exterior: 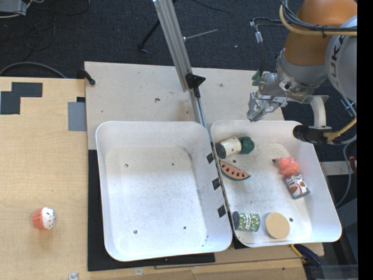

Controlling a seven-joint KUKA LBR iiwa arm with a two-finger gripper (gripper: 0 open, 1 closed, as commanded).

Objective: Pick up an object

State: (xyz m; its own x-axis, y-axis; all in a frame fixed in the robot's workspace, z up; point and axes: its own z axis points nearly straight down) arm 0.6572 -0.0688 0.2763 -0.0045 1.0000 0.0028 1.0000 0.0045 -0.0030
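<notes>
Jaws (257, 113) above right bin (326, 226) rim, state unclear; can (247, 221) label unreadable.

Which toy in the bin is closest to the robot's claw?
The cream and green bottle lying at the top of the right bin. It sits just below the gripper; the watermelon slice lies farther down.

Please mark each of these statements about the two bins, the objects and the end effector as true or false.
1. The watermelon slice lies in the right bin. True.
2. The end effector holds the round wooden disc. False: it hangs above the right bin's far edge, and the disc lies near the bin's front.
3. A small red and white object lies on the wooden surface left of the bins. True.
4. The green can is in the left bin. False: it lies in the right bin.
</notes>
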